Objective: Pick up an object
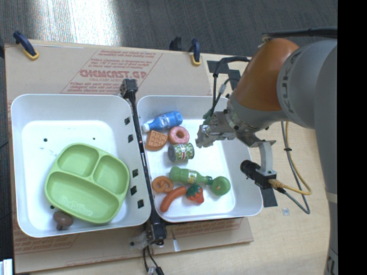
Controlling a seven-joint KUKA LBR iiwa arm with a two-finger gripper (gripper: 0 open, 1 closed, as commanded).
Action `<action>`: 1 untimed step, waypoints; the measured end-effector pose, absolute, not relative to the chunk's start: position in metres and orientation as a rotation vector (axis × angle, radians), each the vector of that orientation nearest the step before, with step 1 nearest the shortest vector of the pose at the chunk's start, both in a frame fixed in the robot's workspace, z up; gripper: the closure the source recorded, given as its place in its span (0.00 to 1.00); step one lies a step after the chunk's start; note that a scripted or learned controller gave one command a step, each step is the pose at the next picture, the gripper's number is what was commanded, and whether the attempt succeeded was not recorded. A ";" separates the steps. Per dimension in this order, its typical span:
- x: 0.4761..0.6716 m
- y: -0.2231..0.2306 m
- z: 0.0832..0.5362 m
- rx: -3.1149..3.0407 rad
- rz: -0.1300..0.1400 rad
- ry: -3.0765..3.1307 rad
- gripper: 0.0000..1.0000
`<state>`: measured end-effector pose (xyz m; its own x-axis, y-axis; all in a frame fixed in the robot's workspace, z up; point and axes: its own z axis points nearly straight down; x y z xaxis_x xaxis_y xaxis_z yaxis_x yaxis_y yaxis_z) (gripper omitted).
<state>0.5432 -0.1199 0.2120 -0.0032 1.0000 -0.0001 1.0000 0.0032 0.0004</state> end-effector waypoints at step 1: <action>0.543 -0.120 0.211 2.218 -0.001 2.226 0.00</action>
